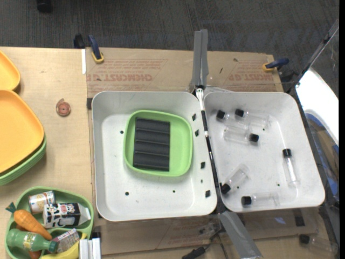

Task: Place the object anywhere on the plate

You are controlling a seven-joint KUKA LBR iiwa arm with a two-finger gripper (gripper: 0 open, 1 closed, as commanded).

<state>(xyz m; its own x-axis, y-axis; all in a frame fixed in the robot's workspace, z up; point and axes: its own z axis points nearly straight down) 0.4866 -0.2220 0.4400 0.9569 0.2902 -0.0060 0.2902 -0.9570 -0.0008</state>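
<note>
Lying in right bin (302, 144), capped vials (245, 135), green plate (183, 144) left

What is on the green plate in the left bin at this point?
Only a dark ribbed insert lies on the plate. The clear vials are all lying flat in the right bin.

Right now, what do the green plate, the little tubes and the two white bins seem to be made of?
Green plate: probably plastic, matte, evenly coloured, with a dark ribbed insert, maybe rubber. Tubes: clear, glass or plastic, since the bin shows through them; black caps. White bins: thin moulded plastic by the look, with rounded corners and a soft sheen.
</note>
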